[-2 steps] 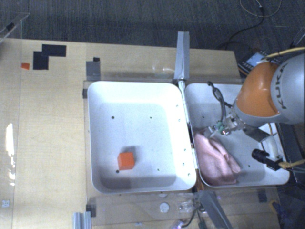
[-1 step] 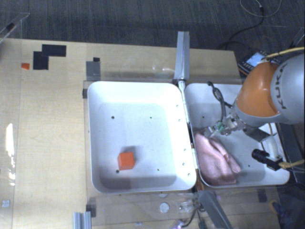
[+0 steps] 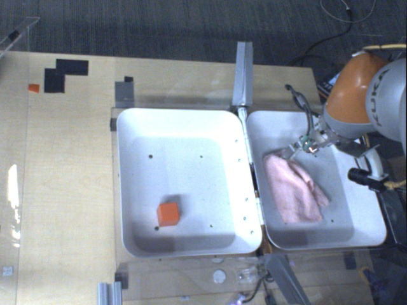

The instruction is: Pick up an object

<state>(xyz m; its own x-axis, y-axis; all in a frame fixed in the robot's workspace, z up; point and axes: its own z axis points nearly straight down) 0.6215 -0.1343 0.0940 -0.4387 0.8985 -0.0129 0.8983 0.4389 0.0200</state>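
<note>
The arm (image 3: 375, 100) reaches in from the right and hangs over the far part of the right bin (image 3: 362, 234). Its gripper (image 3: 310, 143) sits low at the far right corner of the pink cloth (image 3: 294, 188), seemingly touching the fabric's edge, though the tips are small and partly masked by the wrist, so I cannot tell whether the hand is clenched, released, or grasping the cloth. The cloth lies crumpled on the right bin's floor, running from the gripper toward the near side. In the left bin (image 3: 133, 170) an orange block (image 3: 168, 214) rests near the near-left corner, well apart from the gripper. Both bins sit side by side on the wooden bench (image 3: 63, 189).
</note>
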